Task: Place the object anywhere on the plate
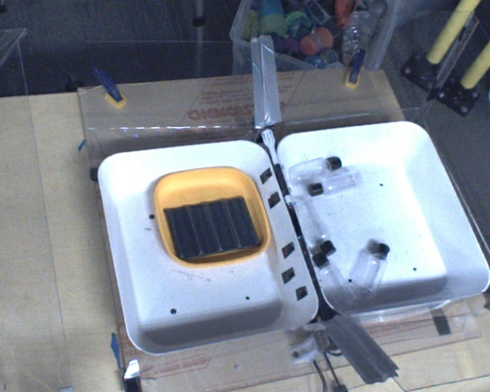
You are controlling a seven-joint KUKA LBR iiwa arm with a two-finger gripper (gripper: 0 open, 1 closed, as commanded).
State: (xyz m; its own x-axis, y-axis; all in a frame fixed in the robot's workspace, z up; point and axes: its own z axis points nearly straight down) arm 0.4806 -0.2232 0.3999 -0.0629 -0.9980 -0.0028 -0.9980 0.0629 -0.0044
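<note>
A yellow-orange plate (172, 192) with rounded corners lies in the left white bin (137, 287), a little toward its back. A dark ribbed rectangular block (212, 228) rests flat on the plate, covering most of its front half. Several clear vials with black caps lie in the right white bin (419, 217): two near the back left (327, 167) (332, 185), one against the left wall (320, 252), and one further front (368, 264).
A ridge with black tabs (284, 230) separates the two bins. A metal strip (263, 81) stands behind the ridge. A clear tub of coloured toys (313, 12) and yellow foam tubes (460, 15) sit beyond the bench at the back right.
</note>
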